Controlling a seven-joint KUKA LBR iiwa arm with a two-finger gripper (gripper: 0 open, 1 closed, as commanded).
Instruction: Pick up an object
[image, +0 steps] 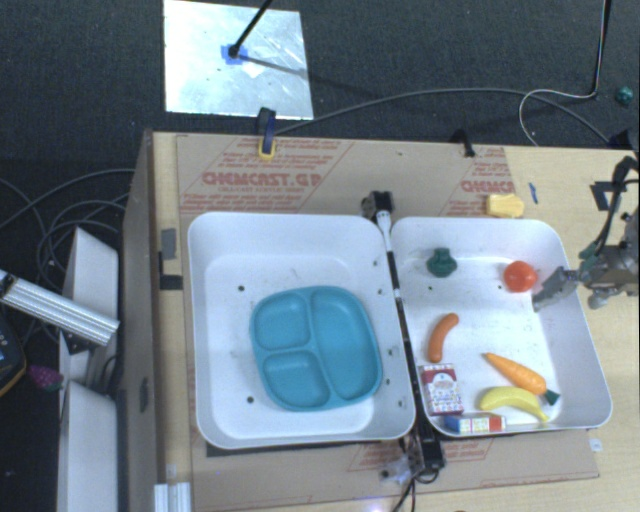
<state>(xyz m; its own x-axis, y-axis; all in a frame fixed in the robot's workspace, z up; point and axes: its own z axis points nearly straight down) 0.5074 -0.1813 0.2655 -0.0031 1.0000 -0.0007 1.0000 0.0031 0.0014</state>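
Note:
The right bin (480, 240) holds several small items: a green piece (441, 263), a red tomato (519, 276), an orange sausage (442, 337), a carrot (516, 372), a banana (512, 402) and a small red box (440, 388). My gripper (556, 287) reaches in from the right edge, over the bin's right rim. It sits just right of the tomato and slightly below it in the view, and nothing shows in its grasp.
The left bin (230, 250) holds a blue divided plate (315, 345). A yellow block (506, 206) lies on the bench behind the right bin. A flat packet (470, 424) rests at the right bin's front edge. Cables trail at the far right.

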